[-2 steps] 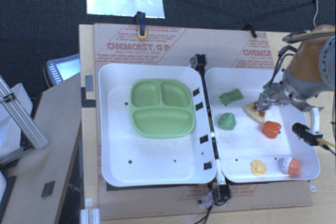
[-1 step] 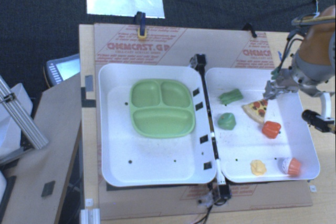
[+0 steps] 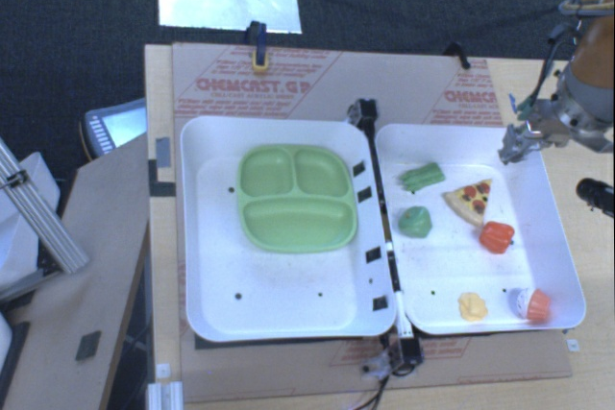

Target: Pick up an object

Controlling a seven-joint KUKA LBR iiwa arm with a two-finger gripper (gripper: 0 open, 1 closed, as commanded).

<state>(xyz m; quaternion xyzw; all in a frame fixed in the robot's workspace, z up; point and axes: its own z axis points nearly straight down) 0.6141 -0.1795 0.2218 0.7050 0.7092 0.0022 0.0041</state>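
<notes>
The right bin [image 3: 557, 235] holds several toy foods: a green oblong piece [image 3: 422, 176], a pizza slice [image 3: 471, 200], a round dark green piece [image 3: 415, 222], a red-orange pepper [image 3: 496, 236], a small yellow piece [image 3: 472, 305] and a white and orange item [image 3: 529, 303]. My gripper [image 3: 516, 145] hangs over the bin's far right corner, up and to the right of the pizza slice, with nothing visibly in it. The arm comes in from the right edge.
A light green divided plate [image 3: 296, 199] lies in the left bin [image 3: 207, 235]. Black clips run along the divider [image 3: 380, 216] between the bins. A cardboard sheet [image 3: 317, 77] lies under both bins. A metal rail [image 3: 38, 216] stands at the far left.
</notes>
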